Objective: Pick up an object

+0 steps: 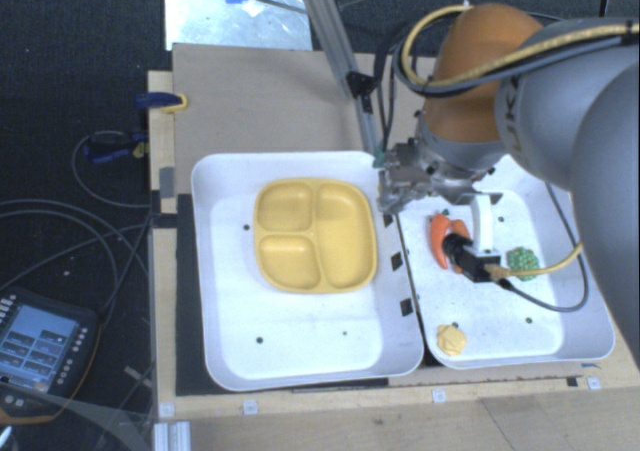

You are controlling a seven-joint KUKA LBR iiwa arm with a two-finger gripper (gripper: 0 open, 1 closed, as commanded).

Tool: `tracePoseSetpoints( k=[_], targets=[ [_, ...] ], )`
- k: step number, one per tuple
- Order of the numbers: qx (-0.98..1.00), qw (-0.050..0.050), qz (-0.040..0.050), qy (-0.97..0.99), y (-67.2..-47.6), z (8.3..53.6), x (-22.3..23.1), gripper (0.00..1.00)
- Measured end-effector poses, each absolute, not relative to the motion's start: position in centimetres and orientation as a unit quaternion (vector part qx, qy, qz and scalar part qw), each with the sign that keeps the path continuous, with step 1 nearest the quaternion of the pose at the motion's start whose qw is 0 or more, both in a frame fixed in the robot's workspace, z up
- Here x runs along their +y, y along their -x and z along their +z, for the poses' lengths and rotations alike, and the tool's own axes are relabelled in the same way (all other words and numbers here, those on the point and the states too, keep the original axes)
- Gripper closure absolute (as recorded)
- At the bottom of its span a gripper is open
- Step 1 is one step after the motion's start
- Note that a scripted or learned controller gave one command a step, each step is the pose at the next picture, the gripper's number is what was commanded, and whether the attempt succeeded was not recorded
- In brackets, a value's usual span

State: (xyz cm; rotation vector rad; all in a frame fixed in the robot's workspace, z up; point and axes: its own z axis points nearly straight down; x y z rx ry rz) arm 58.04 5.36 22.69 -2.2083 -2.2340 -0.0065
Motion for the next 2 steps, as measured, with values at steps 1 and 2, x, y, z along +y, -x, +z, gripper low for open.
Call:
tracePoseSetpoints(
  k=[1, 2],
  targets=[
    [-0.711, 0.0, -0.0015, 0.703, -57.44, 23.54, 9.96, 1.0],
    [-0.71, 0.0, -0.0006, 0.705, -57.47, 23.51, 9.62, 0.0]
  ],
)
